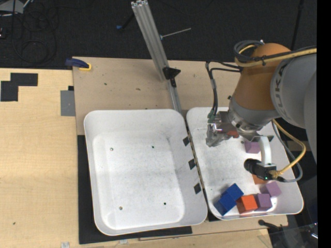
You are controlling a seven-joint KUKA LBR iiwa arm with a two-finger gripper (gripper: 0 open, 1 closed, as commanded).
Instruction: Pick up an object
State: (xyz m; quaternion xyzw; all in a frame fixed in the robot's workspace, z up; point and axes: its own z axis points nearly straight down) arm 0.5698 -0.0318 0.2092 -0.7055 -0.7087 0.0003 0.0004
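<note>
Near rim of right bin (289, 210): blue block (229, 198), long axis toward 1 o'clock, orange block (247, 203) and purple cubes (268, 195) beside it at 3 o'clock. Open floor at 12 o'clock of them. My gripper (214, 136) hangs at the bin's far-left part, wrist bent down; can't tell its opening. Left bin (103, 123) at 9 o'clock.

Pale wooden bench (124, 87), dark floor (77, 19) behind — loose cables (31, 40), slanted aluminium rail (152, 40)
</note>
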